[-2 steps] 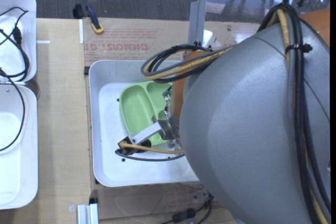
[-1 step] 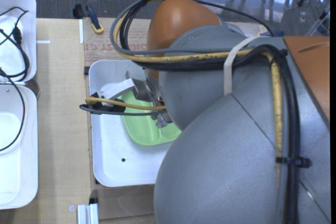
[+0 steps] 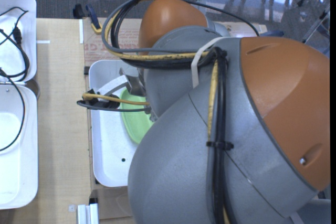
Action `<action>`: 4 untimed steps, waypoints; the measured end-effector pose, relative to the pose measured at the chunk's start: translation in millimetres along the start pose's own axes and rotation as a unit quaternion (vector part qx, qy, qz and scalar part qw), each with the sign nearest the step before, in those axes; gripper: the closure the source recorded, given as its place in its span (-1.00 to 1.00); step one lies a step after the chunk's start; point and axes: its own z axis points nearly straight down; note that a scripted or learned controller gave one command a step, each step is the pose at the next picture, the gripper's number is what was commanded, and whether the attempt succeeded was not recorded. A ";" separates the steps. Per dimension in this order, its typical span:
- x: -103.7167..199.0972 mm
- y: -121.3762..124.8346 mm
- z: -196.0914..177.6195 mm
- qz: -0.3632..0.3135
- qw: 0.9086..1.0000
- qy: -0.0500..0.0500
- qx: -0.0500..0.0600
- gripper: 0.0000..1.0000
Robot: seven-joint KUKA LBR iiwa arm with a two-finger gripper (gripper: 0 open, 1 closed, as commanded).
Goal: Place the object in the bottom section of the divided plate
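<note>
The grey arm with its orange band (image 3: pixel 231 123) covers most of the right bin (image 3: pixel 105 165). A sliver of a light green divided plate (image 3: pixel 132 120) shows in that bin, beside the arm's body. The rest of the plate and whatever lies on it are hidden under the arm. Where the wrist reaches down over the plate, the arm's bulk and cables block the gripper's end from sight.
A second white bin (image 3: pixel 16 128) sits at the left with black cables lying in it. A wooden bench strip (image 3: pixel 60 113) runs between the two bins. Yellow and black cables (image 3: pixel 113 102) loop off the arm over the right bin's left side.
</note>
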 end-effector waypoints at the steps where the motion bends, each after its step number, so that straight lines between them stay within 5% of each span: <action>1: -20.2 30.7 -157.1 0.032 0.999 0.001 -0.001 1.00; 2: 30.5 10.7 -61.8 0.033 0.999 -0.001 -0.001 1.00; 3: 79.6 27.4 -8.2 -0.073 0.997 -0.001 0.000 1.00; 4: 7.2 56.2 -33.4 -0.056 0.998 -0.001 0.000 1.00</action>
